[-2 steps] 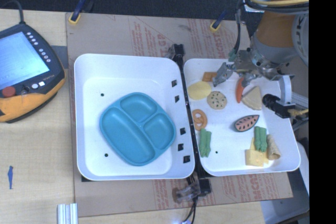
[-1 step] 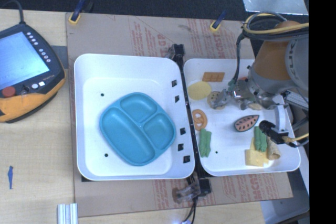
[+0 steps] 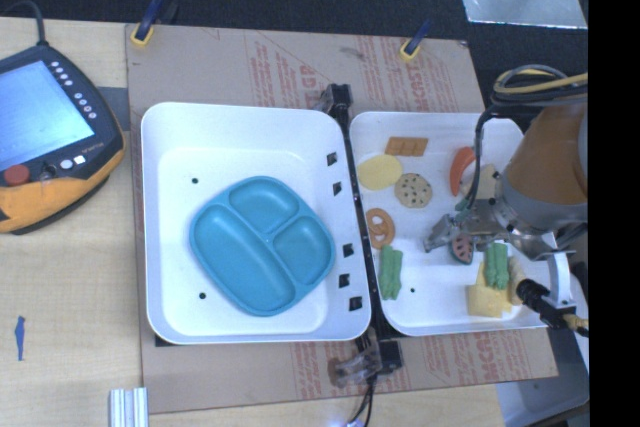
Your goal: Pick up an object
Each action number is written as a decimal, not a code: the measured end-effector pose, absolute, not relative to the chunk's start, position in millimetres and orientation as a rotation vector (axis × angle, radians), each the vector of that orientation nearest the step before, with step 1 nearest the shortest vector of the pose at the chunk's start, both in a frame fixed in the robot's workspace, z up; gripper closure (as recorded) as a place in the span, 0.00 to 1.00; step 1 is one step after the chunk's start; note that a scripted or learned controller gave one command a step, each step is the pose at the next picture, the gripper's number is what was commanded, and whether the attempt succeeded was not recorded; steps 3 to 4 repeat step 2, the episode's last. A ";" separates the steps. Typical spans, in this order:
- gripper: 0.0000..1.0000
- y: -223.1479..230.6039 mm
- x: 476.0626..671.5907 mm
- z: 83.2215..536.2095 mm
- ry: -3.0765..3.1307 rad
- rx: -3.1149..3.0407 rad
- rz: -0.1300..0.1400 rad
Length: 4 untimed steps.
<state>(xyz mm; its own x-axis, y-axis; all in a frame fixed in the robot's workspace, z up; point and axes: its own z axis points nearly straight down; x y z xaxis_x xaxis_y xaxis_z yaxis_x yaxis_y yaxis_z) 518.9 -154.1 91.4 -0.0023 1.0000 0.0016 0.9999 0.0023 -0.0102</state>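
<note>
The right bin (image 3: 430,315) holds several toy foods: an orange cracker (image 3: 406,146), a yellow disc (image 3: 379,172), a speckled cookie (image 3: 412,190), a pretzel (image 3: 380,227), a green pickle (image 3: 390,272), a red piece (image 3: 461,168), a watermelon slice (image 3: 462,250), a green piece (image 3: 496,265) and a yellow cheese wedge (image 3: 487,300). The arm with its orange band (image 3: 555,155) hangs over the bin's right side. My gripper (image 3: 450,233) is low in the bin, just above the watermelon slice and right of the pretzel. The arm hides part of the bin's right side.
The left bin (image 3: 170,145) carries a blue divided plate (image 3: 262,243). Black clips (image 3: 345,215) line the wall between the bins. A teach pendant (image 3: 45,140) lies at the far left of the bench. Cables (image 3: 530,80) loop behind the arm.
</note>
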 end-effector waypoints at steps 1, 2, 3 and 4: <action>1.00 -154.9 522.7 102.6 -2.228 -2.213 0.006; 1.00 -64.6 542.6 196.9 -2.235 -2.211 -0.007; 1.00 -64.6 542.6 196.9 -2.235 -2.211 -0.007; 1.00 -64.6 542.6 196.9 -2.235 -2.211 -0.007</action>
